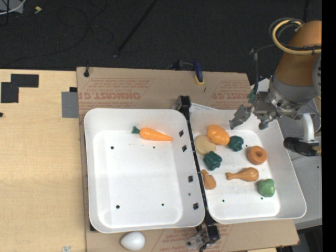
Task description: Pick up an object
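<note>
My gripper (252,119) hangs open above the far edge of the right bin (286,203), its two fingers spread with nothing between them. Below it in that bin lie an orange lumpy piece (218,135), a dark green piece (235,143), a brown doughnut (256,155), a beige round piece (204,144), another dark green piece (212,160), a chicken drumstick (243,175), a light green piece (266,187) and a small orange-brown piece (208,180). A toy carrot (153,134) lies in the left bin (105,214) near its far side.
A white egg (132,240) sits on the cardboard in front of the left bin. A black divider strip (190,156) runs between the bins. Cardboard (136,91) extends behind both bins.
</note>
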Tool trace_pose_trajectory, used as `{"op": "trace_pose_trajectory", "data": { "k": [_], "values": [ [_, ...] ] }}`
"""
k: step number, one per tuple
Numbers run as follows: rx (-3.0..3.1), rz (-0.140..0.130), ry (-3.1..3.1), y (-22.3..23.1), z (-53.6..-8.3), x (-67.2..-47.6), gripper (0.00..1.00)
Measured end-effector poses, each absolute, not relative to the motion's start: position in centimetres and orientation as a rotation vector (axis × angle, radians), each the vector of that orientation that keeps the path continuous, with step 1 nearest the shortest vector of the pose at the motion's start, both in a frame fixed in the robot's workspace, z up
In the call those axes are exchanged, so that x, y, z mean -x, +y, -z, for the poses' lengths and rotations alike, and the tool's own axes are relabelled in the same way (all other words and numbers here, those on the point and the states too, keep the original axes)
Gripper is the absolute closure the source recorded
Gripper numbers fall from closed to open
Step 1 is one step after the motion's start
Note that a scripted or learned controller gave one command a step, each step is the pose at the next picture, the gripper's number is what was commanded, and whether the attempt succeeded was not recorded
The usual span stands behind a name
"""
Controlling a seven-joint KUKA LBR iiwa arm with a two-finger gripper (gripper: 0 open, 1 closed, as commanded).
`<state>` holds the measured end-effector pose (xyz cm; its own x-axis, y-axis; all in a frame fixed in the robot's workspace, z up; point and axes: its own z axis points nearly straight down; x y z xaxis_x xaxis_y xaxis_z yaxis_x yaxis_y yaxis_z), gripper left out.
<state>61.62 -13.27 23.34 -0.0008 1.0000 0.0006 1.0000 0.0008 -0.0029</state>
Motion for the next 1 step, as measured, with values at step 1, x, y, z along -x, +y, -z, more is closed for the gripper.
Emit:
{"op": "trace_pose_trajectory", "data": {
  "k": [1],
  "values": [
    [2.218,-0.013,-2.211,-17.88,-10.97,-59.19,0.00]
  ]
}}
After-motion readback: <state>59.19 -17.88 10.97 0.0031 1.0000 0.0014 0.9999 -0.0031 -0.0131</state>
